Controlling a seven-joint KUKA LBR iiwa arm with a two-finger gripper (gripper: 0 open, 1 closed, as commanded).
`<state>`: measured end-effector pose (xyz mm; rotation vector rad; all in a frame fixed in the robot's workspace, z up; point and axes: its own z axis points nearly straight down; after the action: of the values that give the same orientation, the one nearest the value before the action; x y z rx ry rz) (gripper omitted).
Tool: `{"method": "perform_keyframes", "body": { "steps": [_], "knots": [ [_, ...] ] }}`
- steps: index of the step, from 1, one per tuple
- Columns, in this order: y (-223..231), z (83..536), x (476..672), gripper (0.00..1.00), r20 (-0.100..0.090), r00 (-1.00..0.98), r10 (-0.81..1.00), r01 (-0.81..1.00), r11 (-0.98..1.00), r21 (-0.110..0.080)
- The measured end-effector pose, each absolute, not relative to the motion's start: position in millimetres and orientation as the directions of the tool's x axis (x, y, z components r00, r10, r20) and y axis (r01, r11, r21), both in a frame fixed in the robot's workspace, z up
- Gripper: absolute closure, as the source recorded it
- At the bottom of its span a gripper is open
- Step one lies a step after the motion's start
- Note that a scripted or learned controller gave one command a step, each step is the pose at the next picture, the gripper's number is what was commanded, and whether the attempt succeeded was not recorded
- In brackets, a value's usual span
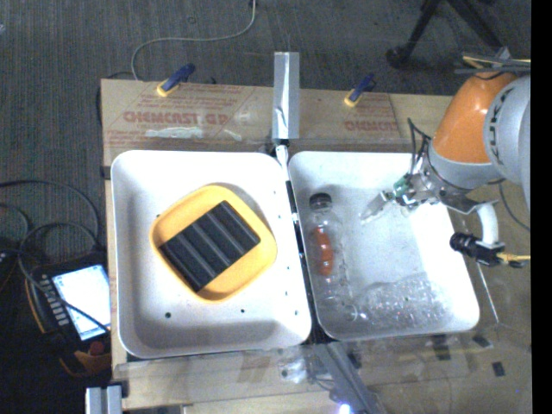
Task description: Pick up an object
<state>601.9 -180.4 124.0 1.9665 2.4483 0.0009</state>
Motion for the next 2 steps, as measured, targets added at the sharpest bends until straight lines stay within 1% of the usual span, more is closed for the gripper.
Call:
{"method": "perform_keyframes", "body": {
  "steps": [1,2],
  "knots": [
    [-102.8,146.5,627.1,0.00,-0.001,-0.168,0.986,0.986,0.168,-0.001],
    [-77.1,183.6,551.4,0.00,-0.001,-0.131,0.991,0.991,0.131,-0.002]
  ]
}}
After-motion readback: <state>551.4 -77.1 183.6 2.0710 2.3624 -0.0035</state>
